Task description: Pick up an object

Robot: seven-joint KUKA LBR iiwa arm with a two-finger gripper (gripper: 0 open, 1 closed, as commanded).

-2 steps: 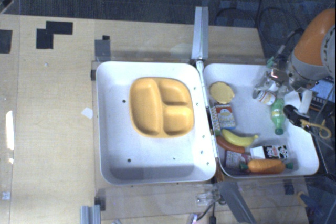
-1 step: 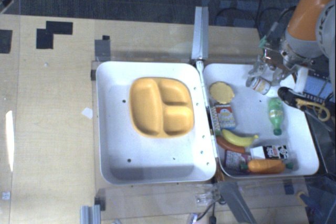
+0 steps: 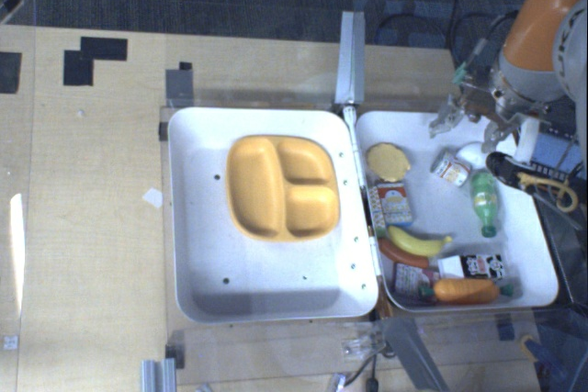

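The bench (image 3: pixel 92 197) is pale wood and carries two shallow white bins side by side. The left bin (image 3: pixel 197 225) holds a yellow divided tray (image 3: pixel 280 186), lying flat near its middle. The right bin (image 3: pixel 542 275) holds the loose items. The grey arm (image 3: pixel 551 23) with its orange band reaches in from the right, above the far right corner of that bin. Its gripper (image 3: pixel 469 126) hangs over the bin's far edge, with the fingers spread apart and nothing between them.

Inside the right bin, a yellow banana (image 3: pixel 418 242) lies near the middle, with a red item just under it. An orange carrot (image 3: pixel 466 291) rests along the near wall. A green bottle (image 3: pixel 484 202) lies toward the right side, just below the gripper. A printed packet (image 3: pixel 392 203) sits against the left wall, below a round tan cookie (image 3: pixel 389 162). A black and white carton (image 3: pixel 481 265) lies above the carrot. A small can (image 3: pixel 451 168) lies on its side, nearest the gripper, not touching it.
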